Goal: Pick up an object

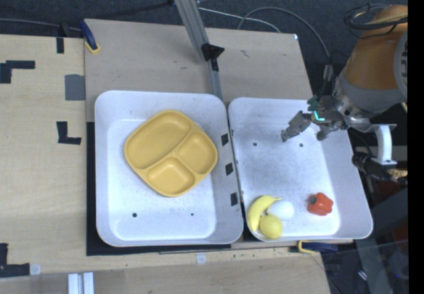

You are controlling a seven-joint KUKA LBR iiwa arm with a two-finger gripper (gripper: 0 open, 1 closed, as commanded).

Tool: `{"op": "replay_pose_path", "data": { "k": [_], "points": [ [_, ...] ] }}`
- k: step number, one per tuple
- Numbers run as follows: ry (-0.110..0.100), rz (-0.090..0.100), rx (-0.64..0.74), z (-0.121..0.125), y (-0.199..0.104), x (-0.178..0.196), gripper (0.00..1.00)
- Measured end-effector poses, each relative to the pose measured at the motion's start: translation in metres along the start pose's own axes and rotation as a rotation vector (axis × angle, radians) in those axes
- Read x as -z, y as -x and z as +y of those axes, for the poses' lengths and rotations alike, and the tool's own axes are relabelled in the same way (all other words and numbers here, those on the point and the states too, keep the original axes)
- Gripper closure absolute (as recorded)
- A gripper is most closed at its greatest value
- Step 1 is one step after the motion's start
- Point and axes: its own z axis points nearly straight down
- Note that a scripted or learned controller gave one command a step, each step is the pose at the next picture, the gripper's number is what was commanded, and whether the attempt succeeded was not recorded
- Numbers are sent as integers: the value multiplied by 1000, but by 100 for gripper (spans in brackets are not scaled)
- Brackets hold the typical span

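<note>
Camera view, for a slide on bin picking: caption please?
Gripper poised over the right bin; banana, lemon, egg, red pepper below; yellow plate left.

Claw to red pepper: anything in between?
Nothing. In the camera view, only bare white floor of the right bin lies between the claw and the red pepper.
</note>
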Motion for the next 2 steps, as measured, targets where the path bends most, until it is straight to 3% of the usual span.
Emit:
{"op": "replay_pose_path", "data": {
  "k": [1, 2],
  "points": [
    [-4, -1, 0, 8, -3, -50, 0],
    [-5, -1, -2, 1, 3, -99, 0]
  ]
}}
